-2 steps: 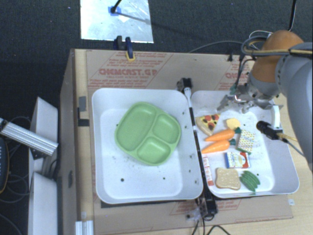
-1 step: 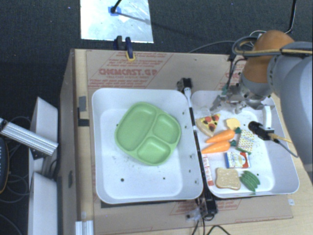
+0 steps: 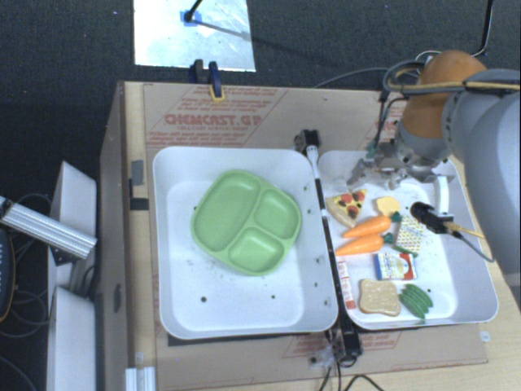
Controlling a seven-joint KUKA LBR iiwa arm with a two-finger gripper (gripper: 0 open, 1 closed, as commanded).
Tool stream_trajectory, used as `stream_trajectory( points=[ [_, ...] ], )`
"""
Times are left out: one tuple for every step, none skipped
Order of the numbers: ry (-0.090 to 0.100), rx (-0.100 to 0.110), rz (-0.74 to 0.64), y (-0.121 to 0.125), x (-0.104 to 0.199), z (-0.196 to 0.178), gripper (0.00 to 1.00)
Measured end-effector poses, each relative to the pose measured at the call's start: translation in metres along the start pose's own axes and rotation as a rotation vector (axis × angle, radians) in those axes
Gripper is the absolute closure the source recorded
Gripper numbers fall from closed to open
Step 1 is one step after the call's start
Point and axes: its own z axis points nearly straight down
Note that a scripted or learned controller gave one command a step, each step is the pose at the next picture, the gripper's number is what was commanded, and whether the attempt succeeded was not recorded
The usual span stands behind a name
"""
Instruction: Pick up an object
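**Arm over the right bin, nothing held**

Tabletop (image 3: 244, 108) w/ two white bins. Left bin (image 3: 175, 300) has a green divided plate (image 3: 246, 221). Right bin (image 3: 476, 296): pizza slice (image 3: 347, 206), two carrots (image 3: 364, 235), toast (image 3: 379, 297), pea pod (image 3: 416, 300). End effector (image 3: 389, 172) at bin's far end, beside pizza; can't tell how wide it's spread.
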Motion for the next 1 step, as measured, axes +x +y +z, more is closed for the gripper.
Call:
stream_trajectory(
  points=[
    [0.000, 0.000, 0.000, 0.0000, 0.0047, 0.0000, 0.00]
  ],
)
